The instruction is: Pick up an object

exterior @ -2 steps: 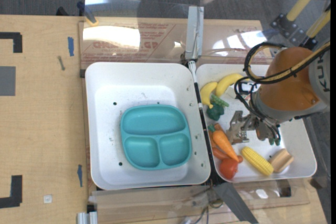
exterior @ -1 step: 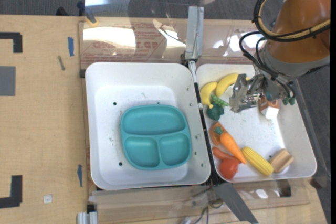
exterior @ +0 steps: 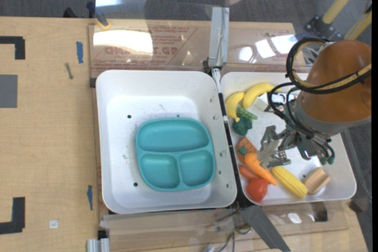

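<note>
Left bin (exterior: 112,127): shallow, white, at frame centre-left; holds the teal plate.
Teal plate (exterior: 175,153): three compartments, one wide above and two smaller below; lying flat on the lower middle of the left bin floor.
Right bin (exterior: 342,186): white, at frame right, just beside the left bin; holds the toy food.
Arm (exterior: 339,82): grey with a broad orange band, entering from the right edge and covering the upper right part of the right bin; black cables looped over the band.
Gripper (exterior: 273,147): metallic, low over the middle of the right bin, just above the carrot and beside the corn; tips lost among the toys, so opening cannot be told, and no object seen clamped.
Banana (exterior: 247,97): yellow, curved, at the top left of the right bin.
Green piece (exterior: 243,122): dark green toy, just below the banana, against the bin's left wall.
Carrot (exterior: 254,163): orange, slanting down to the right, at the left of the bin below the green piece.
Tomato (exterior: 257,189): red, round, at the bin's lower left corner, touching the carrot's lower end.
Corn (exterior: 288,180): yellow cob, slanted, lower middle of the bin, just right of the carrot.
Tan cylinder (exterior: 317,180): pale, lying near the bin's lower right, just beside the corn.
Bench (exterior: 41,156): light wood, with black tape marks at far left.
</note>
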`<move>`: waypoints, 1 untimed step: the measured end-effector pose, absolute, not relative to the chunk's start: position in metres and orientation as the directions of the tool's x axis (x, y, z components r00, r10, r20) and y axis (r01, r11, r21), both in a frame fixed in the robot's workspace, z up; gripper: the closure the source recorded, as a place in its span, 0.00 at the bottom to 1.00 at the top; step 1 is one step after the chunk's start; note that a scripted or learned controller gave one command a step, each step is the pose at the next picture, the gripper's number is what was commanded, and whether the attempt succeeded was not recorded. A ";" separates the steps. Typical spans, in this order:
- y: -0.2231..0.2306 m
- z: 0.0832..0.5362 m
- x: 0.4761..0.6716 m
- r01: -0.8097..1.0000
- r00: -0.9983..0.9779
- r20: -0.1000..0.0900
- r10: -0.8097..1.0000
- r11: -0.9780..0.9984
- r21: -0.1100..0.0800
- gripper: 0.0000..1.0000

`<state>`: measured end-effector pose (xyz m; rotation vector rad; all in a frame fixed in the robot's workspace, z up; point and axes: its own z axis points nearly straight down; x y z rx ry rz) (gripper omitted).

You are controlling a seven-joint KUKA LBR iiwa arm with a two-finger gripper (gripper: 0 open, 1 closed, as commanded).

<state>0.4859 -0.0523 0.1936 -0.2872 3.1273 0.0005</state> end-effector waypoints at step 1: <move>-0.131 0.119 0.513 -0.550 -0.835 -0.001 -0.550 0.835 0.001 1.00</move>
